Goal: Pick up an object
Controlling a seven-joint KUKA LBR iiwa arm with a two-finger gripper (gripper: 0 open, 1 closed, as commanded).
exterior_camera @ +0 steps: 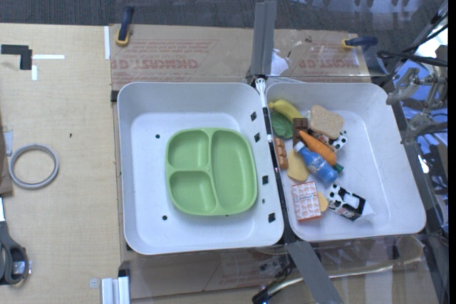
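Note:
The right white bin (385, 174) holds a pile of toy food along its left side. A yellow banana (285, 108) and a green piece (281, 126) lie at the far end of the pile. A slice of bread (326, 122) leans beside them. An orange carrot (317, 146) lies over a blue bottle (318, 166). Nearer the front lie a red and white carton (306, 200) and a black and white toy (347, 201). The left white bin (139, 174) holds a green divided plate (211, 171).
A grey tape roll (32, 166) and scissors (11, 263) lie on the wooden bench to the left. Clamps (126, 26) hold cardboard behind the bins. Metal framing (420, 103) stands along the right bin's right side.

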